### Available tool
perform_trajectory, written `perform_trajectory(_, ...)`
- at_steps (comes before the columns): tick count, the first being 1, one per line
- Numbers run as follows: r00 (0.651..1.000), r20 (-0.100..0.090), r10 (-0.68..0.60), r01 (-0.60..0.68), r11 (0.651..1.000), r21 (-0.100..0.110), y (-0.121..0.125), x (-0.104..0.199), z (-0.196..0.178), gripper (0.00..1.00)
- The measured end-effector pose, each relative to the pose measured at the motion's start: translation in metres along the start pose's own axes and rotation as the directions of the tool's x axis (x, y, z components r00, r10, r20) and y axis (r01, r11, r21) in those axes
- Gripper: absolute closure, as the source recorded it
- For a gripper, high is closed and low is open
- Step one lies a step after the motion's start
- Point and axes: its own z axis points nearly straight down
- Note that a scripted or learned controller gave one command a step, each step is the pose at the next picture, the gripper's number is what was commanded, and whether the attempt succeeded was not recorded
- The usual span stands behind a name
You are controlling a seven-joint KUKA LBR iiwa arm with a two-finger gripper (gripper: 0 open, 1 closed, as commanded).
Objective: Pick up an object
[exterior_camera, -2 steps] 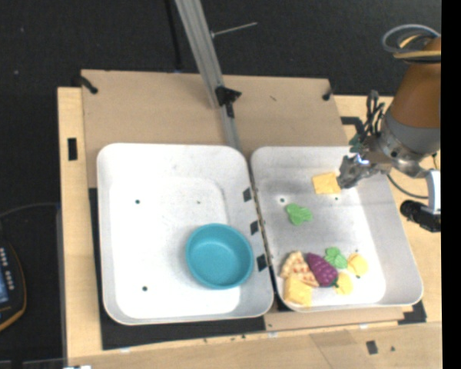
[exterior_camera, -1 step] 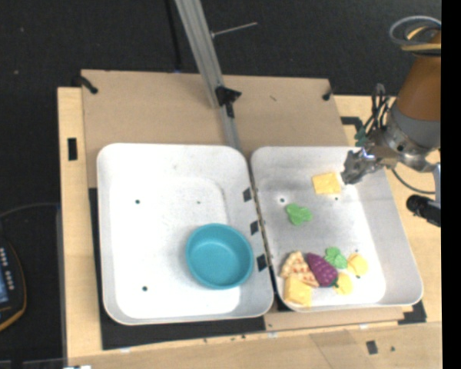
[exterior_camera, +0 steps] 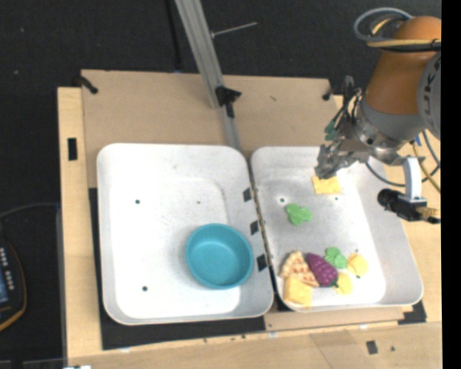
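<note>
Gripper: we saw the gripper (exterior_camera: 332, 162) in the upper right of the frame, hanging over the upper part of the right bin, its dark tip just above a yellow block; we could not tell how it was set.
Yellow block: a small flat yellow block (exterior_camera: 327, 184) lay on the right bin's floor, directly under the gripper tip and touching or nearly touching it; we could not tell which.
Arm: the grey arm with its orange band (exterior_camera: 399, 75) came in from the upper right corner, with cables looping beside it.
Right bin: the white right bin (exterior_camera: 384, 229) filled the right half of the bench.
Green piece: a small green piece (exterior_camera: 298, 214) lay near the bin's centre, below and left of the yellow block and apart from it.
Toy cluster: we saw a heap of small toys (exterior_camera: 321, 271) in the bin's lower part, with a purple piece in the middle, green and yellow ones to its right, and yellow-orange ones to its left.
Left bin: the white left bin (exterior_camera: 154, 183) lay beside the right one.
Bowl: a teal bowl (exterior_camera: 218, 255) stood upright in the left bin's lower right area.
Pole: a grey metal pole (exterior_camera: 203, 52) slanted down from the top of the frame toward the gap between the bins.
</note>
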Motion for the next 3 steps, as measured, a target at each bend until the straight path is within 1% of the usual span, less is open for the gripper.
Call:
perform_trajectory(1,1.000,0.000,-0.001,0.001,1.000,0.000,0.003,0.053,-0.010,1.00)
perform_trajectory(2,1.000,0.001,0.005,-0.005,1.000,0.004,0.008,0.106,-0.004,1.00)
perform_trajectory(3,1.000,-0.001,0.000,0.000,1.000,0.004,-0.003,0.154,-0.010,1.00)
